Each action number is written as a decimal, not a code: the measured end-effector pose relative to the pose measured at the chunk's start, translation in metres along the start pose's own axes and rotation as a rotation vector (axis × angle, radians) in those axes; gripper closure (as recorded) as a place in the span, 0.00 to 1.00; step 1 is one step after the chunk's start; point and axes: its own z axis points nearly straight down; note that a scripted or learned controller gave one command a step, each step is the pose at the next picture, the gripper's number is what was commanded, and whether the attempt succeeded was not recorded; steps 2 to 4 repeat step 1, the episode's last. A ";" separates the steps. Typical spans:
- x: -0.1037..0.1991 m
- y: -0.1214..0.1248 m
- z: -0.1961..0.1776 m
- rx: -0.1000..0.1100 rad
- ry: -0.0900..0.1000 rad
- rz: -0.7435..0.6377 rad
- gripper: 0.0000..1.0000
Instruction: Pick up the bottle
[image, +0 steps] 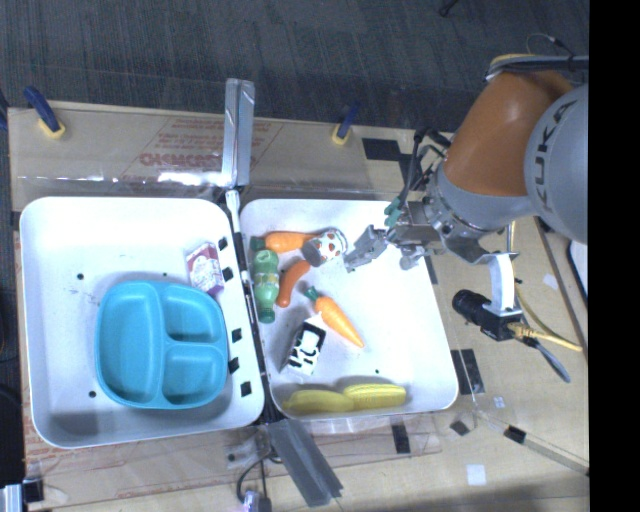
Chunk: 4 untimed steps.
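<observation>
Nearest the lens is the arm (500, 140), its orange band high over the bench. It ends in the gripper (364, 249), which hangs above the right bin (440, 330). Whether that gripper is spread or closed I cannot tell from this slant, and nothing visibly sits in it.

What I take to be the bottle (265, 277) is the green piece lying on its side along the right bin's left wall. The gripper is well to the right of the bottle and slightly farther from the viewer.

Between the two lies a small round white-and-red item (327, 244), just beside the gripper. An orange carrot (285, 241) lies by the bottle's far end. A second carrot (292, 282) lies just right of the bottle, close enough that they may touch. A third, green-topped carrot (336, 320) lies farther right and nearer the viewer. A black-and-white carton (308, 348) and two yellow pieces (345, 398) sit nearer still. Left of the bottle, over the wall, the left bin (40, 300) holds a purple packet (204, 266) and a blue divided plate (160, 345).

The step in hand looks like the approach. To do it well, I would:
- travel left over the clutter before descending;
- turn the wrist so the jaws close across the bottle's narrow width, not along its length;
- aim at mid-body.

The wall crowds one side and the second carrot the other, so the jaws need to open only modestly and the descent should be straight.
</observation>
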 end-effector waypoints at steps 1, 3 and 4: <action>-0.076 -0.005 0.004 -0.003 -0.002 0.072 0.00; -0.076 -0.005 0.004 -0.003 -0.002 0.072 0.00; -0.076 -0.005 0.004 -0.003 -0.002 0.072 0.00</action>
